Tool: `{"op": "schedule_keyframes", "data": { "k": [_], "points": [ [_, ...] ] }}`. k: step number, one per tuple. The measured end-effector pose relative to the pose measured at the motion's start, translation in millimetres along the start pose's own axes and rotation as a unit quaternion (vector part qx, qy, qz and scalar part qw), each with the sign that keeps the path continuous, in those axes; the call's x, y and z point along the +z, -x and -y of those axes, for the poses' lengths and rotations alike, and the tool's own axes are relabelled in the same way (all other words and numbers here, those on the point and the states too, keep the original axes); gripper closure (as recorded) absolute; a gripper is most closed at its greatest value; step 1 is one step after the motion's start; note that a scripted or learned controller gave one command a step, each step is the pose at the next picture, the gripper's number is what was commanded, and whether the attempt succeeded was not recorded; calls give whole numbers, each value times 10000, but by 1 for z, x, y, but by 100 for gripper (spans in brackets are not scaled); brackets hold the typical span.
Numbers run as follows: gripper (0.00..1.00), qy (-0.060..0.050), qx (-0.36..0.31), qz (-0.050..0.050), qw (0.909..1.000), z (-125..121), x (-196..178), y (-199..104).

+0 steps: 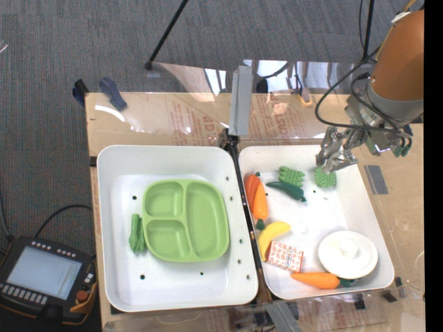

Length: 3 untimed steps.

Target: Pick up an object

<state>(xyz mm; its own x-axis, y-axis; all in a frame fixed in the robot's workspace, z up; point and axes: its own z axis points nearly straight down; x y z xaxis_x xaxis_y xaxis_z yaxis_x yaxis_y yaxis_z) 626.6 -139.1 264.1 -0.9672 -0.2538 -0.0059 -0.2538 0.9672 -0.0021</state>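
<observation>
Green and knobbly, a small toy vegetable (324, 178) sits at the back of the right bin (367, 206), and the gripper (335, 159) is right over it with its tips touching or nearly so. I cannot tell from here whether it is wide, narrow or gripping. I'd judge the reach made and the lift not yet, since the toy looks to rest on the bin floor.

The gripper (335, 159) hangs over the far corner of the right bin (367, 206), just above a small green toy (324, 178). That bin also holds carrots, a banana (273, 235), a white lidded dish (348, 254). The left bin (114, 185) carries a green divided plate (185, 220).
</observation>
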Motion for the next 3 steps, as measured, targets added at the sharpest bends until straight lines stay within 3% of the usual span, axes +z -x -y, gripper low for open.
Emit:
{"op": "schedule_keyframes", "data": {
  "k": [1,2,3],
  "points": [
    [100,13,553,-2,9985,-14,-21,23],
    [100,27,658,-34,9978,-71,24,37],
    [100,3,233,8,9997,-50,-32,33]
  ]
}}
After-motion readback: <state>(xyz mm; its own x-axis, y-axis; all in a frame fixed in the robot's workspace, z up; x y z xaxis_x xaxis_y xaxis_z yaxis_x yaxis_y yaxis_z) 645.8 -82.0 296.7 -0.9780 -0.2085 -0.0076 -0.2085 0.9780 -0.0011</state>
